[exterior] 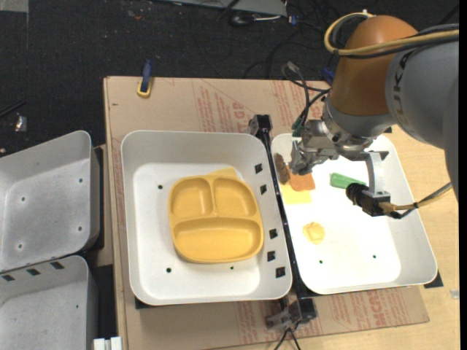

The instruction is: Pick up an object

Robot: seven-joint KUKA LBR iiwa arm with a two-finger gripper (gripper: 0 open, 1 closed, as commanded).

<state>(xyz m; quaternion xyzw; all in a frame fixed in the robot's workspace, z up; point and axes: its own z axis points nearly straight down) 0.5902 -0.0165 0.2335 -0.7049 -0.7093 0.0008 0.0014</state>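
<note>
My gripper [302, 165] hangs over the upper left part of the right bin [379, 268], just above an orange block [302, 183]. That block lies on a pale yellow flat piece [295, 196]. A brown stick-like item [281, 169] lies along the bin's left wall beside the gripper. To the right lies a green block [343, 181], and a small yellow lump [314, 232] rests near the bin's middle. The fingertips are dark and seen from above, and they blend with the objects under them.
The left bin [146, 268] holds a yellow divided tray [216, 219]. A black cable end [368, 199] from the arm hangs over the right bin. A blue-and-yellow clamp [145, 81] sits at the board's far left corner. White bin lids [44, 195] lie at the left.
</note>
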